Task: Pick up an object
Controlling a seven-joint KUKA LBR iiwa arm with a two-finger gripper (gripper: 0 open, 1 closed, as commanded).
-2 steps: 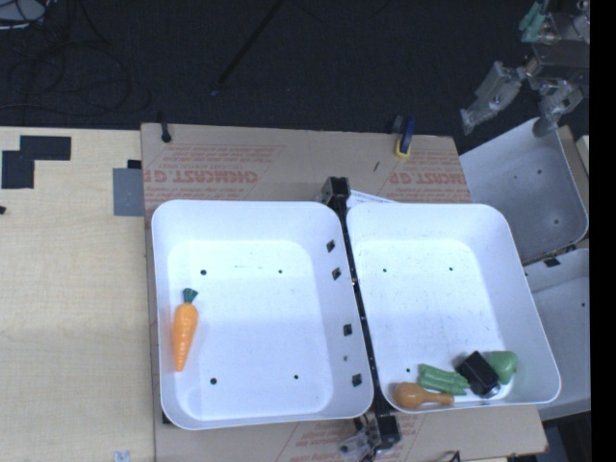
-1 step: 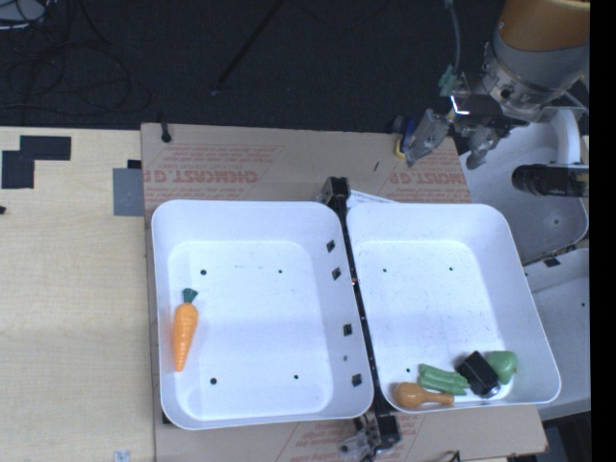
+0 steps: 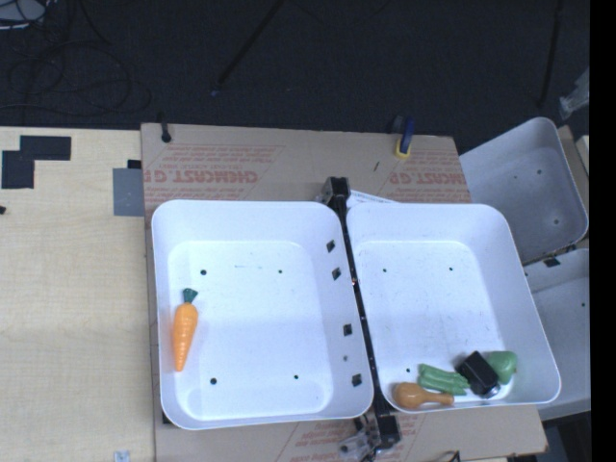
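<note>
An orange toy carrot [image 3: 184, 331] with a green top lies near the left wall of the left bin [image 3: 241, 221]. In the right bin [image 3: 433, 221], at its near right corner, several small items sit close together: a green pod-shaped toy [image 3: 442, 379], a tan pear-shaped toy [image 3: 420, 397], a black block [image 3: 478, 373] and a green rounded piece [image 3: 502, 363] touching the block.
A black divider strip with clips [image 3: 348, 306] runs between the two bins. Both bins rest on a cardboard sheet [image 3: 289, 166]. A grey metal plate [image 3: 525, 191] stands at the right. A blue and yellow clamp [image 3: 405, 139] sits at the cardboard's far edge.
</note>
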